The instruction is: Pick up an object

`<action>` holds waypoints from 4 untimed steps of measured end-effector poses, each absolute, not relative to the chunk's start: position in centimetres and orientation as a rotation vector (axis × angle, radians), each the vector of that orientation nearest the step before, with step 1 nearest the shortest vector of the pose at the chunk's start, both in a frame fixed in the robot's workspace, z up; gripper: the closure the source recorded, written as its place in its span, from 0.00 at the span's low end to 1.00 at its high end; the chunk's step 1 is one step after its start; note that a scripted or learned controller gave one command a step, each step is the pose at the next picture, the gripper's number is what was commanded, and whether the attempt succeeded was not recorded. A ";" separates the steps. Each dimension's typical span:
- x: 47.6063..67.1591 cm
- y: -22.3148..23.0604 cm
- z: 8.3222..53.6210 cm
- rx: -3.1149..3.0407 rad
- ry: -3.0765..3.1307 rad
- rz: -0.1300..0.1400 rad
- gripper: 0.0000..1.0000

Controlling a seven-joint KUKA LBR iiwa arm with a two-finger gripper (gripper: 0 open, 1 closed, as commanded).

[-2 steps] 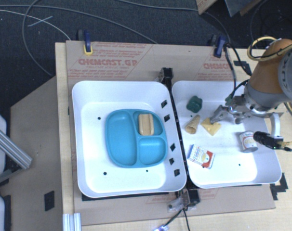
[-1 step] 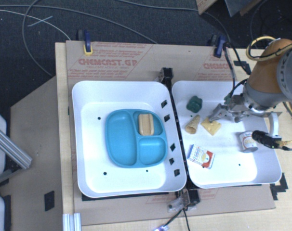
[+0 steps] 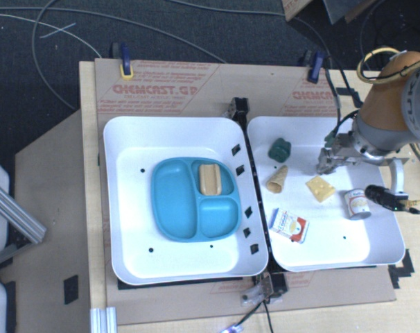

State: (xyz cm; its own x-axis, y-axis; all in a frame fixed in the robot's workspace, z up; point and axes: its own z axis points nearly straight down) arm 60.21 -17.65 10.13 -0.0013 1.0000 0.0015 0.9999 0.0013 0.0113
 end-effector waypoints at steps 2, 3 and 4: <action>60.8 -17.6 19.7 2.214 2.220 0.006 1.00; 60.3 -17.6 24.3 2.216 2.219 0.005 1.00; 60.5 -11.9 23.8 2.217 2.230 0.002 1.00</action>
